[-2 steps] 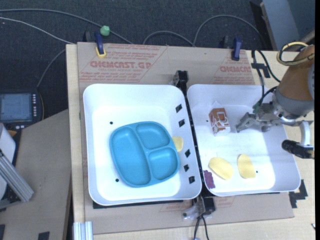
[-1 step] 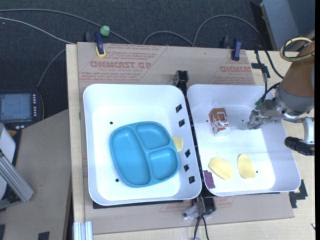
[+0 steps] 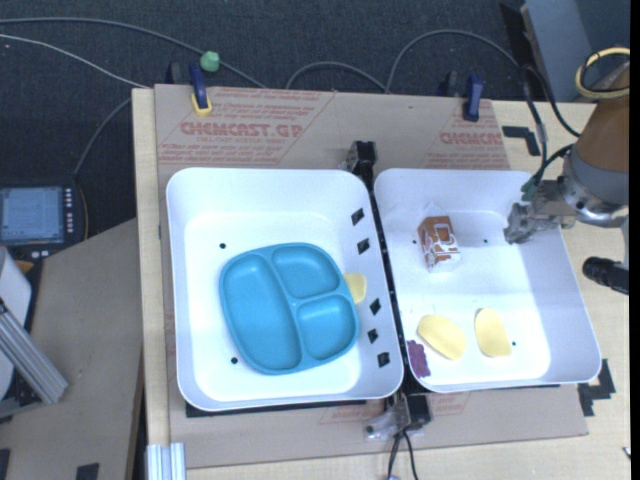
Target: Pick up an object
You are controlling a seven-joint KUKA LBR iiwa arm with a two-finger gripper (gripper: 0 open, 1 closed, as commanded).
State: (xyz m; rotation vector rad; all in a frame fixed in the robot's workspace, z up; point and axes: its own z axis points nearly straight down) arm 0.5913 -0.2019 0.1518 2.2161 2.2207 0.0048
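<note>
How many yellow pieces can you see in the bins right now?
3. Two lie side by side at the near end of the right bin: one and another. A third peeks out beside the blue tray in the left bin; more may hide beneath.

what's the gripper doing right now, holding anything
gripper: over the right bin, nothing seen between its fingers; open or closed cannot be told.
</note>
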